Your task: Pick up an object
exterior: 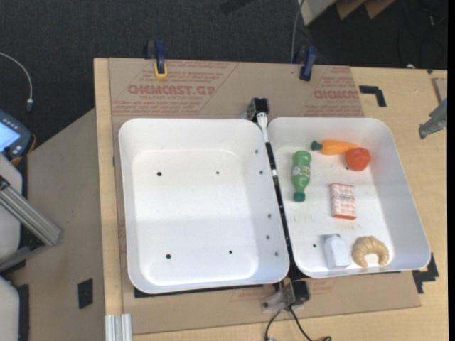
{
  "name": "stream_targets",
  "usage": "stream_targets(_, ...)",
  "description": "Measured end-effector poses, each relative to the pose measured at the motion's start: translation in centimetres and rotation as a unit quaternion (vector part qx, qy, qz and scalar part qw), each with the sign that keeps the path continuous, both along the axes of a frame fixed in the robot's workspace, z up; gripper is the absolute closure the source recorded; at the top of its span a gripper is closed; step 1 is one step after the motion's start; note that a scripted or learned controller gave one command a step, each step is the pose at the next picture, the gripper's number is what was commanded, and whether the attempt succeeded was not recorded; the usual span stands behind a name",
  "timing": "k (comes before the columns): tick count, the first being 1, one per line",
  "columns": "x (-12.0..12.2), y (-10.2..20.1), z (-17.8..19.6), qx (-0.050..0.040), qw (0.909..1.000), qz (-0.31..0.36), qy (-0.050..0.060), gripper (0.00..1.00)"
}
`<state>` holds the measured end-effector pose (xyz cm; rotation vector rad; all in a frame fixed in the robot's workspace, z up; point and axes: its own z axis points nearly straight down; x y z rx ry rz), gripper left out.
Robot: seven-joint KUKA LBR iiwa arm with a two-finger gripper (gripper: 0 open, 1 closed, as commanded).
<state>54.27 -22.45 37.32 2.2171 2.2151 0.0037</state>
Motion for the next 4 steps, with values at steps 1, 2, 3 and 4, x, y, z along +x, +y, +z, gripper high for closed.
stream_targets(1,-4.2,0.0,6.7,-0.0003,1.0,-0.001,-0.001,0.0)
stream_targets(2,-5.9,0.1,4.8,0.0018,1.0,0.0,0.004,0.0)
stream_targets(3,-6.0,2.4,-14.4,0.0054,0.9999,0.001,0.011,0.0)
stream_targets(4,-5.7,2.1,-12.4,0.0003,1.0,0.0,0.001,1.0)
